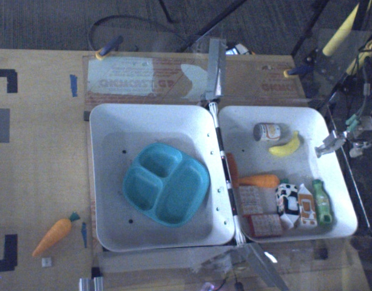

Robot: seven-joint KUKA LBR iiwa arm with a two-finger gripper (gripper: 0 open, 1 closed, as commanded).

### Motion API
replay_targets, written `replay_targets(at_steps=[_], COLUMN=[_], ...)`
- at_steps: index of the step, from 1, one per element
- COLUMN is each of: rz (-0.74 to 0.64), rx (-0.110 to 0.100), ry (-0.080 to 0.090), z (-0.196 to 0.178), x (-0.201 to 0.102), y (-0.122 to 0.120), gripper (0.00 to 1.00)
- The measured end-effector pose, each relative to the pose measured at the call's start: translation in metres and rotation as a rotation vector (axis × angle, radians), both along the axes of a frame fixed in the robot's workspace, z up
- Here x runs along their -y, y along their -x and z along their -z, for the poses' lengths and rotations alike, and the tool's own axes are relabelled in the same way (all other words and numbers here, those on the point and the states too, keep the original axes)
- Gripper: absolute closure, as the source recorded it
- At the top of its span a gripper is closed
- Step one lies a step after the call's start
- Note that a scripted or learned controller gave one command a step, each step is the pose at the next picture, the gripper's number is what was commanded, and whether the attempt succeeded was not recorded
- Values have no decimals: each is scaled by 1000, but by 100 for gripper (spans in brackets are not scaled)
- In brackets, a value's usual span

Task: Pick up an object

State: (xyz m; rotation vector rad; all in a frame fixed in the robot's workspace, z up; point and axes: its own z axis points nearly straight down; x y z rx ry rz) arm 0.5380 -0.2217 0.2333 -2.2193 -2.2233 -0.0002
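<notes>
Hanging over the right bin's (246,147) right rim, the gripper (329,143) is too blurred to tell whether parted or together. A banana (285,146) lies near it, beside a small can (267,131).

The two shallow plastic bins (113,126) are white. The divided plastic plate (167,183) is teal. The curved toy banana (285,147) is yellow, the toy carrot on the tan counter (52,236) orange with a green top, the small carton (288,202) black-and-white patched, and the slim toy bottle (323,203) green.
</notes>
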Motion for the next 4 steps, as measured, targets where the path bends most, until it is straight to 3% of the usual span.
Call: replay_targets(at_steps=[1,2,3,4], rz=[-104,-215,-77,-119], rx=[4,3,2,1], ry=[3,3,2,1], z=[-20,-158,-94,25], x=[0,2,1,-48], y=[-13,6,-60,-100], gripper=[0,0,0,0])
